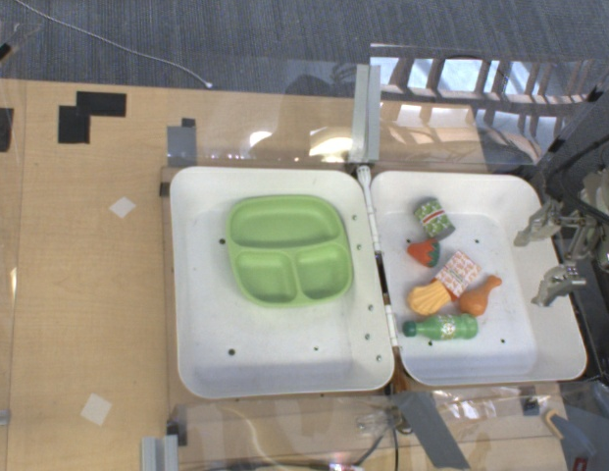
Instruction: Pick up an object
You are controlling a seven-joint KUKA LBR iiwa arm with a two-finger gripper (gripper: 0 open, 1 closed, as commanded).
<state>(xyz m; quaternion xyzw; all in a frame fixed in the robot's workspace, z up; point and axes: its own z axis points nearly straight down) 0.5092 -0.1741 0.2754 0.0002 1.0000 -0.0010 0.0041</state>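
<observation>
The right white bin [500, 356] holds several toy foods. A green and red can [433, 218] lies near its back, with a red strawberry-like piece [424, 253] just below it. A pink checkered box [459, 273], a yellow piece [429, 298], an orange drumstick [481, 295] and a green bottle [441, 329] cluster toward the front. My gripper [545, 257] hovers over the bin's right edge, to the right of the toys. It is open, and there is only bare bin floor between its fingers.
The left white bin [201, 351] holds a green divided plate [288, 249]. A metal post [366, 116] and clear panels stand behind the bins. The dark arm body [588, 165] fills the right side. Tan bench surface extends to the left.
</observation>
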